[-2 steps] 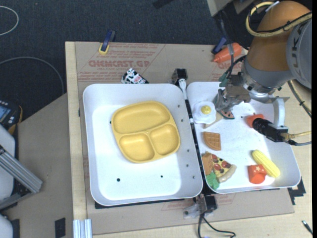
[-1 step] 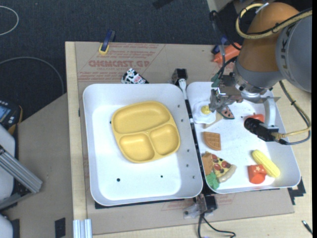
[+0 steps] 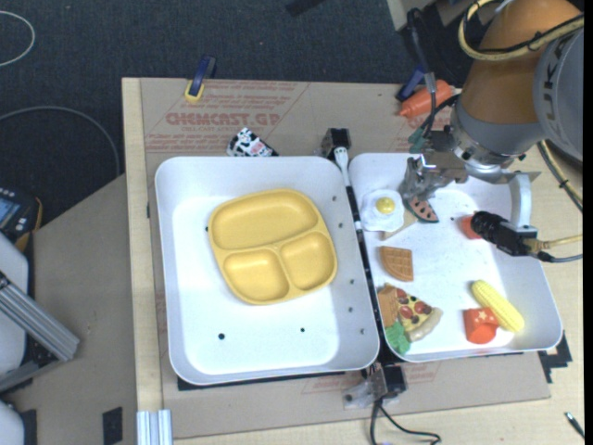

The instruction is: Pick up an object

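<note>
**Gripper down in the right bin, no pick confirmed**

The task was at an early stage. The gripper (image 3: 422, 193) was lowered into the far left part of the right bin (image 3: 542, 290), just beside a toy fried egg (image 3: 384, 208) that lay against the bin's left wall. A dark, reddish piece showed at the tips of the gripper, but the view was too small to say whether that was a toy held between them or part of the gripper itself, so how wide it stood could not be told. Nothing was clearly lifted off the bin floor.

The candidate objects all rested in the right bin. A brown waffle-like piece (image 3: 397, 263) lay near the egg, on the near side of it. A toy pizza slice (image 3: 410, 314) sat at the near left corner, partly over something green. A yellow corn cob (image 3: 498, 305) and a red piece (image 3: 480, 326) touched each other toward the near right.

The left bin (image 3: 185, 248) held a yellow divided plate (image 3: 271, 246), well apart from the gripper.

In my judgement, the whole pick remained to be done: closing on one object, most likely the egg or the dark piece, and raising it clear of the bin.
</note>
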`<state>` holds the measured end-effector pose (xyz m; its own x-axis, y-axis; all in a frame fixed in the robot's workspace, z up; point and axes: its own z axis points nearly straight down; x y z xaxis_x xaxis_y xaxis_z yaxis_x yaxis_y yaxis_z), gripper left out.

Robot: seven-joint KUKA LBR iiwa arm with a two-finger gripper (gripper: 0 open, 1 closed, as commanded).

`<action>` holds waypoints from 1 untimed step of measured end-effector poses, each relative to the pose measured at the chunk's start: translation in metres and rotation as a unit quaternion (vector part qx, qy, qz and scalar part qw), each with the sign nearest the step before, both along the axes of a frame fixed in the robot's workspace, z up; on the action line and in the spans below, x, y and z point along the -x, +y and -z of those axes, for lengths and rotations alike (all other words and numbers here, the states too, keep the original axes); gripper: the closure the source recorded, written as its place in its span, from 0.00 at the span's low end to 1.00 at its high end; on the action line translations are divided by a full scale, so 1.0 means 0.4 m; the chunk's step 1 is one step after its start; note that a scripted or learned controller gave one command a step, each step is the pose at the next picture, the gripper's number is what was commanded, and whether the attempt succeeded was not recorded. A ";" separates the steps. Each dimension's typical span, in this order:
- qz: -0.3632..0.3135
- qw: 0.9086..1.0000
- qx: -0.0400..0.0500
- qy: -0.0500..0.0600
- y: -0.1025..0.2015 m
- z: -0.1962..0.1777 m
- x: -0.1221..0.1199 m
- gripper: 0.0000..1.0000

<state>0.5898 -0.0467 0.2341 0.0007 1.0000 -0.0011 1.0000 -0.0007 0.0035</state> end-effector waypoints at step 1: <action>0.000 1.000 -0.001 0.004 -0.001 0.020 0.031 1.00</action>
